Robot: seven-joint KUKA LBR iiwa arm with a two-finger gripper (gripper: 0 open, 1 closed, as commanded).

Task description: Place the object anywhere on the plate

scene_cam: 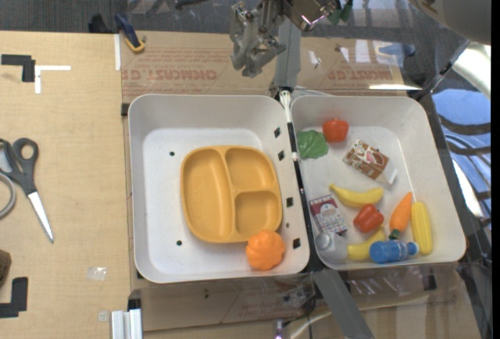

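A yellow-orange divided plate [230,193] lies in the left bin [156,197]. An orange pumpkin-like toy [266,250] rests on the bin floor against the plate's near right corner. The right bin [426,142] holds several toy foods: a green leafy piece [312,144], a red tomato [335,130], a banana [357,194], a red pepper [368,218], a carrot [401,211], corn [421,226] and a blue bottle [393,251]. My gripper [251,48] hangs high above the far edge of the bins, over the cardboard, with nothing seen between its fingers.
A snack packet [366,159] and a small carton [326,214] also lie in the right bin. Scissors [30,181] rest on the bench at far left. Cables and a blue clip [130,33] sit beyond the bins' far edge.
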